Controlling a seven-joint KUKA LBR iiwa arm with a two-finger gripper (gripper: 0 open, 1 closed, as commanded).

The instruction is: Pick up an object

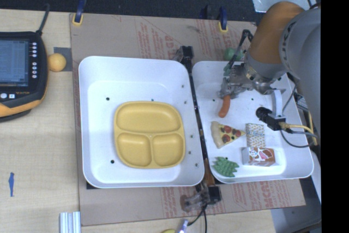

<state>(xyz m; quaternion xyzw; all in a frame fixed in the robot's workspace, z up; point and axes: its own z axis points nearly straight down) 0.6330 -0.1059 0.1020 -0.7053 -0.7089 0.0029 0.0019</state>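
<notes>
From above, the grey arm's gripper (229, 91) is hanging over the right bin (210, 76), its fingers closing around the top end of a toy hot dog (223, 107). A pizza slice (225, 133), snack packets (258, 147) and a green toy (225, 166) are lying nearby; a yellow divided tray (149, 133) is sitting in the left bin (95, 117).

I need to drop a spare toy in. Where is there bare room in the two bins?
Left bin: bare floor rings the yellow tray, widest along its top edge. Right bin is crowded: hot dog, pizza slice, green toy and two packets below the gripper.
</notes>
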